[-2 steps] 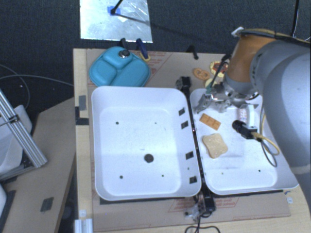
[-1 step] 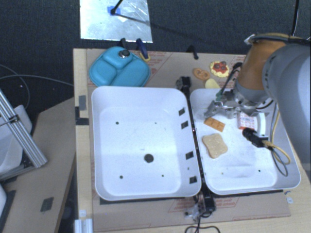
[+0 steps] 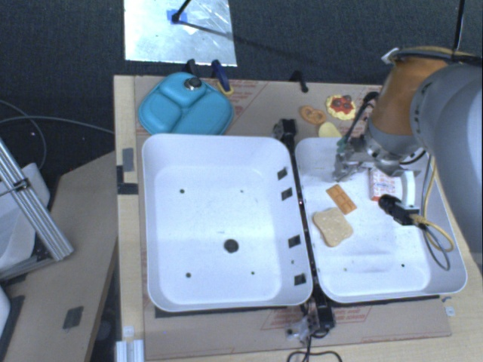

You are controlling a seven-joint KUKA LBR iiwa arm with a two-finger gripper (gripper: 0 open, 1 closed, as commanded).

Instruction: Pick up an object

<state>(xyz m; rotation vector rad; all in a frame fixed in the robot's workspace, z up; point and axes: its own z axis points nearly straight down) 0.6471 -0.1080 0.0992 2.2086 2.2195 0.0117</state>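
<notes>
you have the grey arm with its orange band (image 3: 407, 89) reaching in over the far right corner of the bench (image 3: 249, 96), bent down so its wrist hangs above the right-hand shallow white bin (image 3: 423, 277). that posture reads as a descent toward the bin's far edge, where the pickable things sit close together.

the left-hand shallow white bin (image 3: 173, 225) carries just one small dark round spot (image 3: 231, 245) near its middle, so there is little reason to reach there. behind it, at the far left of the bench, a blue lidded compartment tray (image 3: 186, 105) lies outside both bins, as do a few small toy food pieces (image 3: 341, 106) along the far edge near the arm; these look parked out of the work area.

inside the right bin, a tan slice-of-bread toy (image 3: 333, 226) lies near the bin's left wall, about midway along it. touching or just beside its far side is a small orange rectangular cracker-like piece (image 3: 341, 198). a small white and red printed packet (image 3: 383, 185) lies under the wrist, partly covered.

the two-finger gripper (image 3: 343, 164) hangs near the far left corner of that bin, just beyond the orange piece. you cannot tell from here how its claw is set, and nothing is visibly caught in it. i judge the orange piece the likeliest target, with the pick not yet made.
</notes>
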